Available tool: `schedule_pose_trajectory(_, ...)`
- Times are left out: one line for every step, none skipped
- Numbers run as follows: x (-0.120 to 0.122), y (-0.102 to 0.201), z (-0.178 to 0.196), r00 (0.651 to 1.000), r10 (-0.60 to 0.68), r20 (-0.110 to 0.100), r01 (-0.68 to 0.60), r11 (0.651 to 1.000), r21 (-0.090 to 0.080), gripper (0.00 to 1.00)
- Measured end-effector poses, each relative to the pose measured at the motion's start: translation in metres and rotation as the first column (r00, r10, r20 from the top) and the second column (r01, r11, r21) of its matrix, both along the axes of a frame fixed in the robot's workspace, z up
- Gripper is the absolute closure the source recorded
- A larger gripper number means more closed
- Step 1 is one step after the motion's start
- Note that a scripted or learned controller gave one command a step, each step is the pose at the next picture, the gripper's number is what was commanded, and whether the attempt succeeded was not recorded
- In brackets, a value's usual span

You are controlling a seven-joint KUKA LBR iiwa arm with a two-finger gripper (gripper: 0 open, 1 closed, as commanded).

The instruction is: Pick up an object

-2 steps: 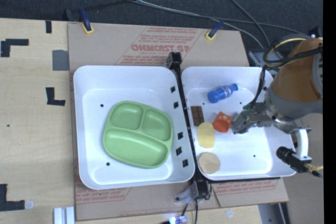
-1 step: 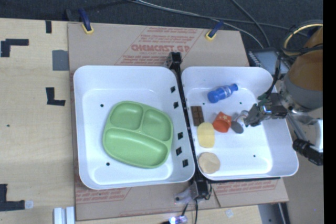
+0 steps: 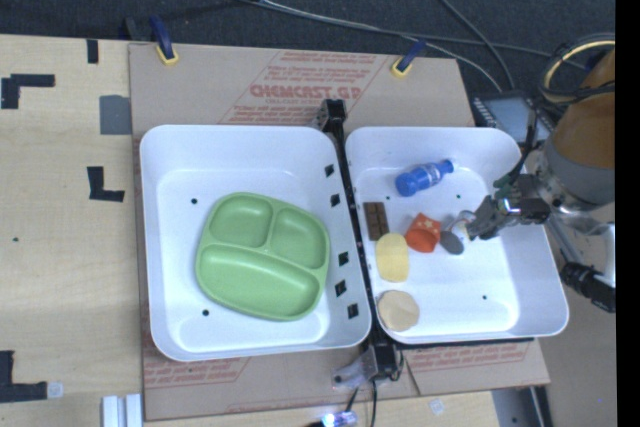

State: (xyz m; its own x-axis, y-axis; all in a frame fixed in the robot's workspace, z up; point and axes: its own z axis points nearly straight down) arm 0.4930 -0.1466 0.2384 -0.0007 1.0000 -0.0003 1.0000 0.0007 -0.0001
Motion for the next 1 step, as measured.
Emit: schedule_pose_trajectory(0.0114, 0.0511, -0.0108, 1.0, 0.005, -0.001, -0.005, 1.0, 0.001, 1.0)
